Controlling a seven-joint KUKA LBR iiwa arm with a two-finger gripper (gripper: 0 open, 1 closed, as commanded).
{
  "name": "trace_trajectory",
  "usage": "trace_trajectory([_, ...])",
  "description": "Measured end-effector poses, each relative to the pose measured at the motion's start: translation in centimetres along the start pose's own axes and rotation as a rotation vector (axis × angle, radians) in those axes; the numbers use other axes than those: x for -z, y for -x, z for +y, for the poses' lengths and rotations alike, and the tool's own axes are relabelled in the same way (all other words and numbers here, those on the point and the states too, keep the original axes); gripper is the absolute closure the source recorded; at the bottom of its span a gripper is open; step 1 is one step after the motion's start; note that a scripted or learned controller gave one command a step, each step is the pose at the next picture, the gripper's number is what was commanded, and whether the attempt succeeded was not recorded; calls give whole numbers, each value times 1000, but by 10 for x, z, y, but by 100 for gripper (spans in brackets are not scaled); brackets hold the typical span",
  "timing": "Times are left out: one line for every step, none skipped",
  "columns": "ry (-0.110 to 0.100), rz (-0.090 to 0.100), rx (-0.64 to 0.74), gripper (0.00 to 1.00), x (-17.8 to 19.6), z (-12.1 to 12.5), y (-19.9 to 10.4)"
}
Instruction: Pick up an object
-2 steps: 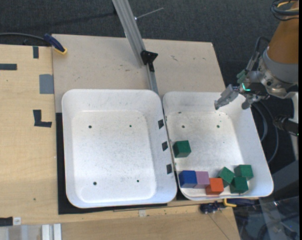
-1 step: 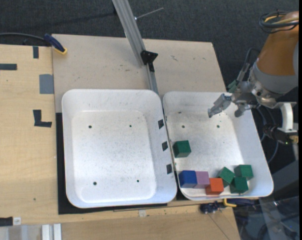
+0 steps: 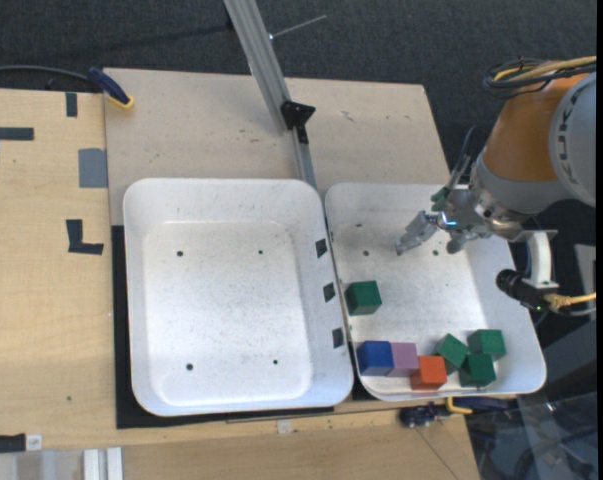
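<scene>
From the camera view, my gripper (image 3: 433, 236) hovers over the right bin (image 3: 401, 203), nothing in it; I cannot tell how the jaws stand. The lone green block (image 3: 363, 296) sits apart below them, likely easiest; other blocks crowd the near corner.

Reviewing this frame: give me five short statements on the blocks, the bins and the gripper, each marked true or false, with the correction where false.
1. The blocks all lie in the right bin. True.
2. A lone green block sits apart from the cluster along the near edge. True.
3. The blue block lies in the left bin. False: it is in the right bin, beside the purple block.
4. The gripper holds the orange block. False: the orange block lies in the cluster.
5. The gripper is over the right bin. True.
</scene>
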State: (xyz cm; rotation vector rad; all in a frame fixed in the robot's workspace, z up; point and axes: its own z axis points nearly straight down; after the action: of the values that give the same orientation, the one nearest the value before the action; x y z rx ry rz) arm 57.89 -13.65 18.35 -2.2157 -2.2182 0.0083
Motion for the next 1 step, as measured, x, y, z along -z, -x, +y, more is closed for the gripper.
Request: trace_trajectory([2,-1,-1,0,-52,6,6])
